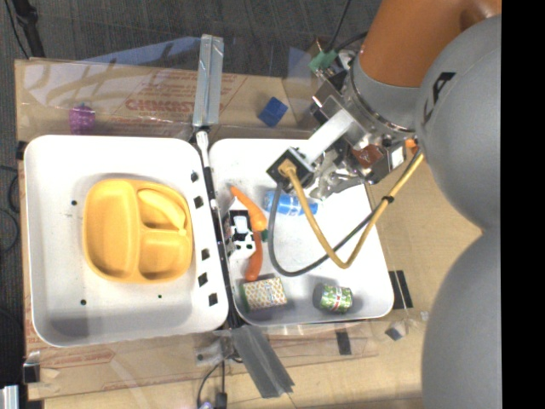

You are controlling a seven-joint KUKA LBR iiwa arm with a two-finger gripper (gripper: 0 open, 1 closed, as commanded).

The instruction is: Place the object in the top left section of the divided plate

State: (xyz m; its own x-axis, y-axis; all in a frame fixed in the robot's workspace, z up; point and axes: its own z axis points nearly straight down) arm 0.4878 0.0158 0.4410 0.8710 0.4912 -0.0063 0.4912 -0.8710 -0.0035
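Yellow plastic: the divided plate point(115, 224) lies in the left bin point(51, 186), roughly at its middle; one large section on the view's left, two smaller ones on the right
White bins: the left bin and the right bin point(362, 258) stand side by side and touch along a middle seam, both on the cardboard-covered surface point(128, 100)
Arm: the grey arm point(464, 109) comes in from the view's right; its orange band point(417, 15) is at the top; the wrist slants down over the upper part of the right bin
Claw: the claw point(336, 177) hangs over the upper middle of the right bin; whether it is spread or pressed together I cannot tell from here; I see nothing pinched in it
Task's thing: which one is meant I cannot say; the blue thing point(281, 203) lies nearest the claw, in the right bin, just to the claw's left and partly hidden by the robot's parts; well apart from the plate
Orange piece: a long carrot-shaped piece point(253, 262) runs down the right bin's left side; a black-and-white thing point(240, 230) lies against it
Lower edge of the right bin: a patterned block point(264, 293) near the left corner; a green can point(333, 297) on its side, further right; the two apart
Outside the bins: a blue cube point(272, 111) on the surface behind the right bin; a purple thing point(82, 116) behind the left bin
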